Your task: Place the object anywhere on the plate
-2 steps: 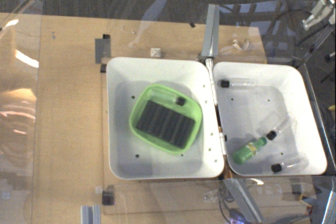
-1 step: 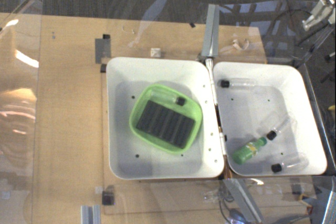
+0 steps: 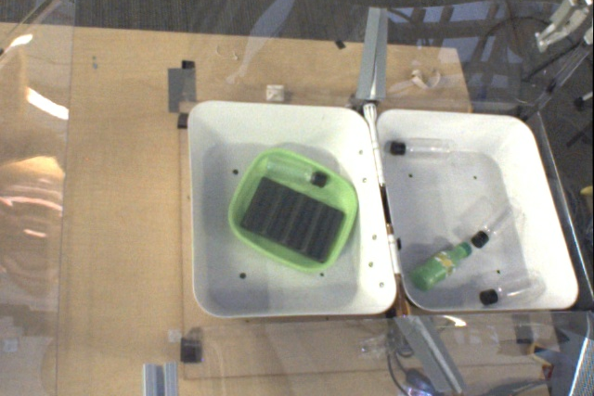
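Note:
A bright green plate [image 3: 243,199] lies tilted in the middle of the left bin [image 3: 206,227]. A dark ridged rectangular pad [image 3: 292,218] rests flat on it and covers most of its floor. A clear bottle with a black cap [image 3: 295,170] lies across the plate's upper rim, cap pointing right. In the right bin [image 3: 549,209] a green bottle [image 3: 441,266] lies near the lower left corner.
The right bin also holds three clear black-capped bottles: one along the top wall [image 3: 422,146], one in the middle right [image 3: 492,227], one at the lower right [image 3: 510,292]. A grey metal bar [image 3: 373,51] runs back from the seam between the bins.

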You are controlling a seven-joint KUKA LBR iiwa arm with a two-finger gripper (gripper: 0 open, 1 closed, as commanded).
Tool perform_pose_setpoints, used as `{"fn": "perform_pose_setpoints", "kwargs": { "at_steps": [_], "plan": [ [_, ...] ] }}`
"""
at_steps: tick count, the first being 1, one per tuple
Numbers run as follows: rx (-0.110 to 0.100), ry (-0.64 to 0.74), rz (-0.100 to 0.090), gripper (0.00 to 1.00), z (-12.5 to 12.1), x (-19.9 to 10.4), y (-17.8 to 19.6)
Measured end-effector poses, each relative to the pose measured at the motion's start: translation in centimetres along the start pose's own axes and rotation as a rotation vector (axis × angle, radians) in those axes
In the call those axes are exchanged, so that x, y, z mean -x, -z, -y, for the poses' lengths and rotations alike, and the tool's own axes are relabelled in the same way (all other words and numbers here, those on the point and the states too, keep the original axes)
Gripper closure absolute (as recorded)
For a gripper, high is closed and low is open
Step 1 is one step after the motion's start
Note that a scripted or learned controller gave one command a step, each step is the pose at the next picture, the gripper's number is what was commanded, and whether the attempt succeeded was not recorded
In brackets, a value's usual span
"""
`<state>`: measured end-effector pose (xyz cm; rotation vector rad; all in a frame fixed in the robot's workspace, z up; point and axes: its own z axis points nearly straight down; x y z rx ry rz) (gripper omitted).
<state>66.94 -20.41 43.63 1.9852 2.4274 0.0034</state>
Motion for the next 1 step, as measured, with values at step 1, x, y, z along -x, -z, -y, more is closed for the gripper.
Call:
{"fn": "perform_pose_setpoints", "kwargs": {
  "at_steps": [1],
  "plan": [
    [0.000,-0.133,0.000,0.00,0.01,0.00,0.00]
  ]
}}
